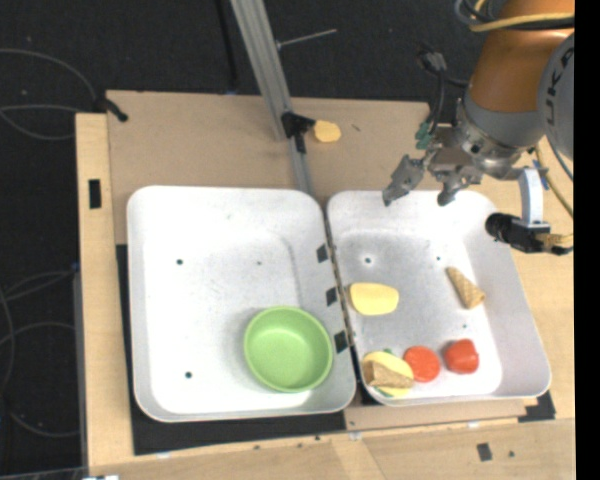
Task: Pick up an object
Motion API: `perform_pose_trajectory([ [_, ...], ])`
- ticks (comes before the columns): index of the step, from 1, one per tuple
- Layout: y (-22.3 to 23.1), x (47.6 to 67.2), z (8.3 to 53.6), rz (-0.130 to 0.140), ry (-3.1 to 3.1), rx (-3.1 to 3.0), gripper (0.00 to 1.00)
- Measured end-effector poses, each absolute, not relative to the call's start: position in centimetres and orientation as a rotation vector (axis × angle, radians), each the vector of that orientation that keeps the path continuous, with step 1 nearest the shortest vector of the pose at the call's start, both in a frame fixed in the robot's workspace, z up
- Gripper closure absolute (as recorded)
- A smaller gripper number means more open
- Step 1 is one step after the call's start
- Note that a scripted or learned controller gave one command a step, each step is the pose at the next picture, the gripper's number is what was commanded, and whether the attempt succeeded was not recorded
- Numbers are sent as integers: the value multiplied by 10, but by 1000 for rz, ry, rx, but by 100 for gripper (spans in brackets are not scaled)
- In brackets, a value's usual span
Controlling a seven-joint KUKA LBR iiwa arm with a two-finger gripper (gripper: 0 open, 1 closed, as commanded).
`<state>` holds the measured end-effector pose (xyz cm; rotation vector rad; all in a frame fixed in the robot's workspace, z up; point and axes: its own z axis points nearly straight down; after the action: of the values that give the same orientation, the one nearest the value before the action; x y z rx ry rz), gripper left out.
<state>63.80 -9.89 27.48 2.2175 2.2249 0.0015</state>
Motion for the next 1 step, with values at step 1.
perform_pose_trajectory([
  [1, -99, 638, 275, 2, 2225, 2218, 0],
])
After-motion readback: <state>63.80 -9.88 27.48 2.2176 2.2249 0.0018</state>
